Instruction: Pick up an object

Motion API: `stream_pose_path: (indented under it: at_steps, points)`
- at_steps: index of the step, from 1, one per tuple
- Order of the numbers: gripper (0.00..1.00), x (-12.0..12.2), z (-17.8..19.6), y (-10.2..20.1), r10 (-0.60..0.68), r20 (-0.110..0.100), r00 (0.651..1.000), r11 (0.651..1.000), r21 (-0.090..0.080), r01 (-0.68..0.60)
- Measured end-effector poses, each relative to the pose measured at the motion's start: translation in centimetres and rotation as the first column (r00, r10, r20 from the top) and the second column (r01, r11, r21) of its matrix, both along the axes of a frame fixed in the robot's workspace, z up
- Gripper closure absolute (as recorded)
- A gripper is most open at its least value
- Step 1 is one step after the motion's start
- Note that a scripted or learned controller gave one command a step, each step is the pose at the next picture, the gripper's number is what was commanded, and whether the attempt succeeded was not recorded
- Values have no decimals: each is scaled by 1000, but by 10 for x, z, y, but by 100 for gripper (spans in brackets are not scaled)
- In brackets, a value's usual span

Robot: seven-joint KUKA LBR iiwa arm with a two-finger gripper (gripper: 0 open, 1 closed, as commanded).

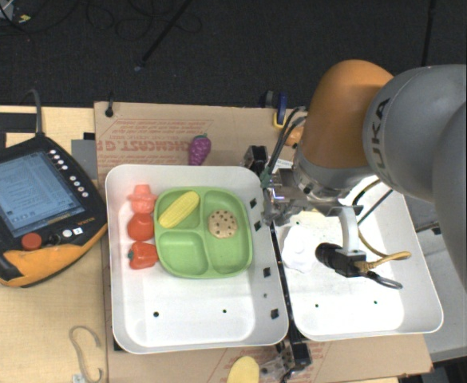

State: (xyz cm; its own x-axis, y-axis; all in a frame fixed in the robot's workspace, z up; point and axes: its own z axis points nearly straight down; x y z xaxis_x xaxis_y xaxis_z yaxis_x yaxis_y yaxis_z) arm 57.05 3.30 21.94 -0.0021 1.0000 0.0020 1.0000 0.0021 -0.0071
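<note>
Camera view: cookie lies in green tray, left of the arm.

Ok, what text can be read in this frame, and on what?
"KU": dark letters, partly visible, on the grey arm.
Red print on the cardboard: upside down, too blurred to read.
Controller screen: lines of text, too small to read.
</note>
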Motion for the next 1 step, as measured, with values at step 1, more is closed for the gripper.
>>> stream_pose_path:
  at_steps: [1]
  points:
    - [100, -9, 7, 33, 0, 3, 1000, 1000, 0, 0]
